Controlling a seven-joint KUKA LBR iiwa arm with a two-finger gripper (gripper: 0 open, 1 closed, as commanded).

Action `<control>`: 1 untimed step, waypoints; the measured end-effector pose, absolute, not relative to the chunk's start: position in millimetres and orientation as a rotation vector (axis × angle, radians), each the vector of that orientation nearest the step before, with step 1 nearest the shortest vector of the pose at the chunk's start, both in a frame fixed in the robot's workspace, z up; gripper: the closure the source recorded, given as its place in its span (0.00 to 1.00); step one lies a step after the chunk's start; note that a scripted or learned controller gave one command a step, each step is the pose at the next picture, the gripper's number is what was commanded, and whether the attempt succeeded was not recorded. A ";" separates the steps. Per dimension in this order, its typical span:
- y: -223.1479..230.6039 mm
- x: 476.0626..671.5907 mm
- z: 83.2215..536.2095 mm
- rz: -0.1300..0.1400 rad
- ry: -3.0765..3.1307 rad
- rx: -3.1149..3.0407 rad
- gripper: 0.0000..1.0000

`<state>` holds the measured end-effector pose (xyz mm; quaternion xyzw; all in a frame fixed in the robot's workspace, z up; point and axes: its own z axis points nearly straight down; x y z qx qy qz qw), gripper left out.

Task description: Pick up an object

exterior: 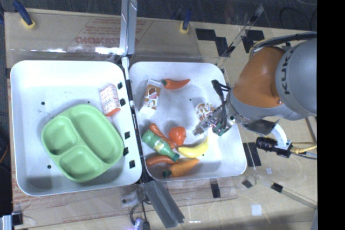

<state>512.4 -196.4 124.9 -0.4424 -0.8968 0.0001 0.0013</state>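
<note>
Hovering low in the right white bin (232, 165), the pincer (211, 125) sits just above the curved yellow plastic banana (195, 149); whether it is spread, I cannot tell. Likely light, stiff, slick: grip across its middle.

Two shallow white plastic bins (32, 78) carry a pale green three-compartment plate (82, 141), a red-and-white printed packet (109, 99), a curved yellow banana (194, 149), a round red-orange tomato (177, 135), and a green bottle (159, 146) with a yellow label.

Tray (82, 140) in left bin (32, 75), banana (194, 150) in right bin (229, 161)
</note>
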 end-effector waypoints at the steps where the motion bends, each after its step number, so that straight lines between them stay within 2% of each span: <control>1: -161.7 512.4 242.5 0.000 -2.874 -1.275 1.00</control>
